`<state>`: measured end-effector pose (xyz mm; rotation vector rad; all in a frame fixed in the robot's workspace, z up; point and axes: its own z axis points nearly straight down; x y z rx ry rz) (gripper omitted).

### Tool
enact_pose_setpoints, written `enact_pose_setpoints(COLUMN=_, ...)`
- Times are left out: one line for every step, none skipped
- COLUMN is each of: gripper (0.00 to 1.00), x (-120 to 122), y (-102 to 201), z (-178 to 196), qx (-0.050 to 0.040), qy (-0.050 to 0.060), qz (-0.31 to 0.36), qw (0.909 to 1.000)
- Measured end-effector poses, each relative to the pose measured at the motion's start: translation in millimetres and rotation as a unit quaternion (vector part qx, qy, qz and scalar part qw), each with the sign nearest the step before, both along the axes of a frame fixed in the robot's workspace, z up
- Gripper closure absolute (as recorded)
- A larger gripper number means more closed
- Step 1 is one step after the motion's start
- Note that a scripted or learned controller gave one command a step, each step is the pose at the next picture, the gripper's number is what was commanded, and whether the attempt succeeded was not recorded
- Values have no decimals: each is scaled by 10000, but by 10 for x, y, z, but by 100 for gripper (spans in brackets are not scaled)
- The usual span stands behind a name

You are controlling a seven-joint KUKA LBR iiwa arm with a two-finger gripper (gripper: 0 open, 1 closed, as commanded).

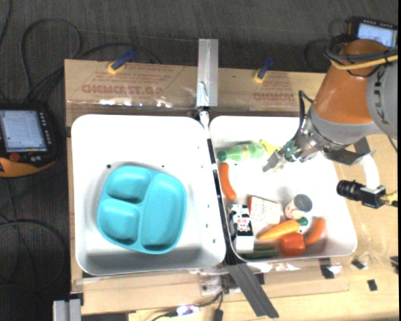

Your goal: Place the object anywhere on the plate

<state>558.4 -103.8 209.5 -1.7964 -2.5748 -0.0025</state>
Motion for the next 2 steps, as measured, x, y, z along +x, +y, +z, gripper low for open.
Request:
enact_pose_setpoints(gripper=100, x=-42, y=1024, z=-20, qx=-9, qy=13, qz=-570, qw=9984)
enact_pose_setpoints(gripper=100, x=-84, y=1748, z=186, qx=-16, qy=5, qz=759, qw=9971)
